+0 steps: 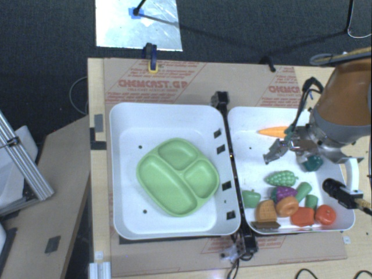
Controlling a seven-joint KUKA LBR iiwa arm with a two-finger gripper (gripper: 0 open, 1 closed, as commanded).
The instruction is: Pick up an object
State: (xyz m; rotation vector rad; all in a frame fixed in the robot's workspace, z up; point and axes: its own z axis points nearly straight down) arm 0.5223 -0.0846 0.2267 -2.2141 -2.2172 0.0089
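Note:
My gripper (275, 152) hangs over the middle of the right bin (247, 127), reaching in from the right. It sits just below an orange carrot (272, 131) and above a green knobbly vegetable (282, 178). A teal piece (313, 163) lies right beside the wrist. Toy foods crowd the bin's front: a purple piece (284, 192), an orange fruit (287, 206), a green pepper (304, 189), a brown waffle (267, 211), a green piece (251, 199) and two red pieces (302, 216) (326, 214). I see nothing held in the gripper.
The left bin (125, 156) holds a green divided plate (177, 176). A black divider with clips (225, 156) runs between the bins. Bare floor shows in the right bin's rear left part, around the carrot.

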